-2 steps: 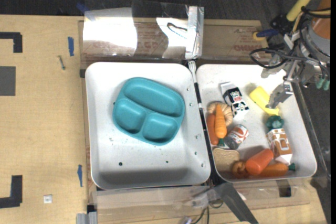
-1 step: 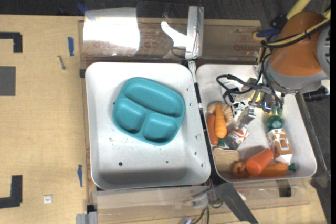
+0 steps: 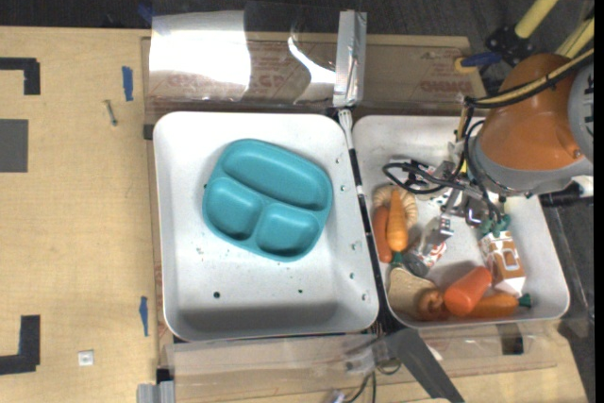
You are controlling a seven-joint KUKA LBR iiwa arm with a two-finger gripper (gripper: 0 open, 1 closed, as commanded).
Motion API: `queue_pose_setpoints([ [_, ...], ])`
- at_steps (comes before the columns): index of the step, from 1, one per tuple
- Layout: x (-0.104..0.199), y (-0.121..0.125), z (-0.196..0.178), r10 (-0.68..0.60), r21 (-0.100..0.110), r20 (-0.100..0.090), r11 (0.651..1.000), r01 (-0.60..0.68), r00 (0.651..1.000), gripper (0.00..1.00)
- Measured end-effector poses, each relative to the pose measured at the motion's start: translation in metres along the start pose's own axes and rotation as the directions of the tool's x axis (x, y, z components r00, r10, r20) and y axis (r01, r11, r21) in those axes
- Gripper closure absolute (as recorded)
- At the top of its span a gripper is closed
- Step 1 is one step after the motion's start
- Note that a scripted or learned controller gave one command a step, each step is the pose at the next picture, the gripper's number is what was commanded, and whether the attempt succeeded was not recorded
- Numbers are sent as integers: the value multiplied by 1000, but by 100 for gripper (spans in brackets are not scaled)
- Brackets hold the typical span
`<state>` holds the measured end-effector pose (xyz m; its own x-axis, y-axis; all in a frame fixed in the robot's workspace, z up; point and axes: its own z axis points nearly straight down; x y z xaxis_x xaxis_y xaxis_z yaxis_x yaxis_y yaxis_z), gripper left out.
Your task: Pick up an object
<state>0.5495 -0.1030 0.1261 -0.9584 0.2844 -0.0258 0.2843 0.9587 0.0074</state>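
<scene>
The right bin [image 3: 557,297] holds several toy foods. An orange carrot [image 3: 395,225] lies along its left side, with a ridged tan piece [image 3: 404,200] just above it. A fat orange vegetable [image 3: 469,292] rests at the bin's front, beside a flat tan piece [image 3: 408,282]. A small white and orange carton [image 3: 506,261] stands at the right. My gripper [image 3: 436,239] is lowered into the middle of this bin, right of the carrot and above the orange vegetable. Black cables and the arm's orange band [image 3: 528,123] sit over the bin's back right part.
The left bin [image 3: 184,278] carries a teal divided plate [image 3: 268,197] in its upper middle. A clear plastic sheet [image 3: 245,57] and a metal divider post [image 3: 349,57] stand behind the bins. Cardboard bench surface [image 3: 66,203] stretches to the left.
</scene>
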Motion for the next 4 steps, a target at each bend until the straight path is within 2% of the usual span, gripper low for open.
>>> queue_pose_setpoints([
  [1, 19, -5, 10, 55, -4, 32, 999, -54, 998, 0],
  [2, -80, -15, -9, -203, 2, -16, 979, 203, 979, 0],
  [3, -82, -85, 17, -337, 10, 30, 941, 337, 941, 0],
  [4, 5, -123, 34, -438, 1, -5, 899, 438, 899, 0],
])
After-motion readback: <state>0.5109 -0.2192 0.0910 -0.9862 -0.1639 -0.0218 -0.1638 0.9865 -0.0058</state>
